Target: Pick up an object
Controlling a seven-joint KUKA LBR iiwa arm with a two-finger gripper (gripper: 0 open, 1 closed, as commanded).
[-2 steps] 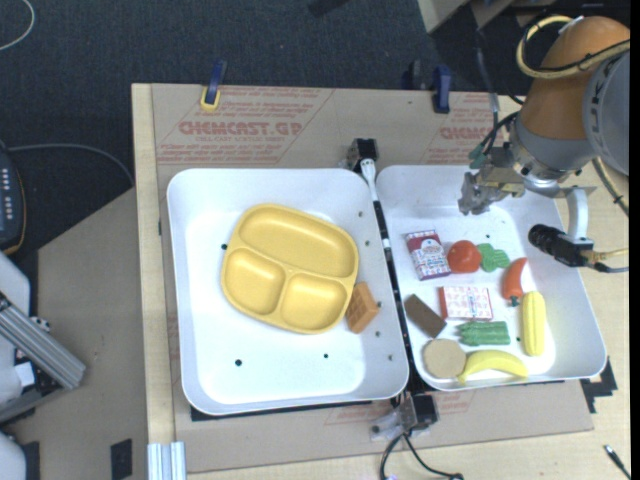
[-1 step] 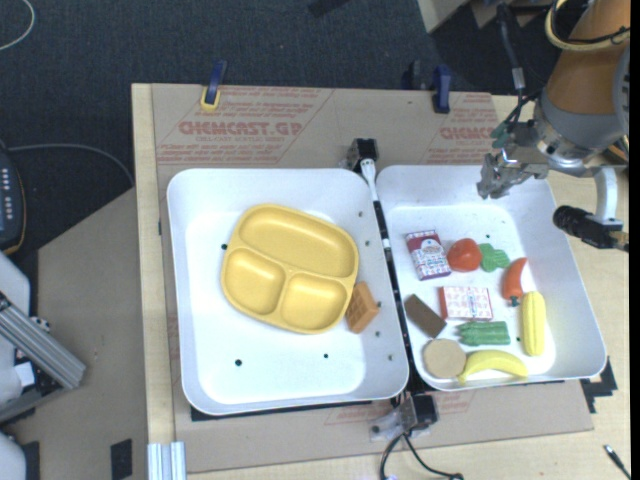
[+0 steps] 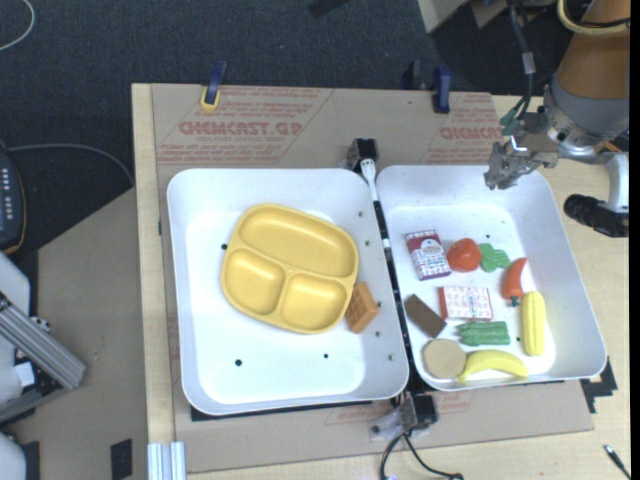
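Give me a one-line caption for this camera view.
Robot gripper hovers over the right bin's far corner, above toy food; a yellow divided plate lies in the left bin.

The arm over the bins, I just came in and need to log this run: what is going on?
The grey arm's claw hangs over the far edge of the right bin, holding nothing. Toy food lies in that bin untouched, among it a tomato, a corn cob and a banana. The left bin holds a yellow divided tray.
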